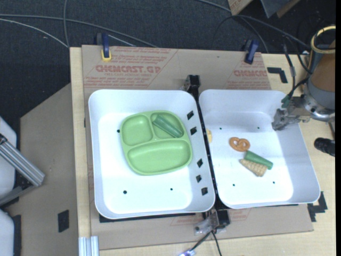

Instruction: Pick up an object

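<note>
Pretzel (240, 143) in right bin (298, 188), tray (155, 143) in left bin (106, 191)

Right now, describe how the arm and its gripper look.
The arm enters at the right edge: a rounded grey body with an orange band above the wrist. Its gripper is a small, grey metallic piece; finer detail is too blurred to tell.

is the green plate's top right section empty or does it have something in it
Not empty. A dark green, pickle-like piece lies slantwise in the top right section of the green plate, which sits in the left bin.
</note>
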Tool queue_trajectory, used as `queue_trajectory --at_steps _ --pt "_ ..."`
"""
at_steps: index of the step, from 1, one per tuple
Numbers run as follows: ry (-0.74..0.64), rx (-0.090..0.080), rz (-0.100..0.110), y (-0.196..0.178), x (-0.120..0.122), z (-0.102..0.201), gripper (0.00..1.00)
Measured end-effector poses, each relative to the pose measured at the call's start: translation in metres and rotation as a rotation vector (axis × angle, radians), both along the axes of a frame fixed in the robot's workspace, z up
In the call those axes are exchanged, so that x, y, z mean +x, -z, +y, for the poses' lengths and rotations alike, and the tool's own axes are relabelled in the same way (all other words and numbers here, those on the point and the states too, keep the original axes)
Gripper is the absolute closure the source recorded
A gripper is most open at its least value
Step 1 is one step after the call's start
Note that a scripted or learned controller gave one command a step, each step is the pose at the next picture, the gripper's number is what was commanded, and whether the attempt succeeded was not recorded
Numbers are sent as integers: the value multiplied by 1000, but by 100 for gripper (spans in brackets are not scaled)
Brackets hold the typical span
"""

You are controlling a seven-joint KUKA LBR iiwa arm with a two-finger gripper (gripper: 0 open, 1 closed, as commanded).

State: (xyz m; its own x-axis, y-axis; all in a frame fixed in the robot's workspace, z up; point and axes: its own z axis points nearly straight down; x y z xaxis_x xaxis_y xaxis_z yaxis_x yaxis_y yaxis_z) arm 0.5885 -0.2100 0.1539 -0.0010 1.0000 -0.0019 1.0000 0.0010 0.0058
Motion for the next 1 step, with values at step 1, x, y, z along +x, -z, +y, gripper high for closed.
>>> queue_trajectory --at_steps 1 --pt "-1 0 -1 -51 7 8 100"
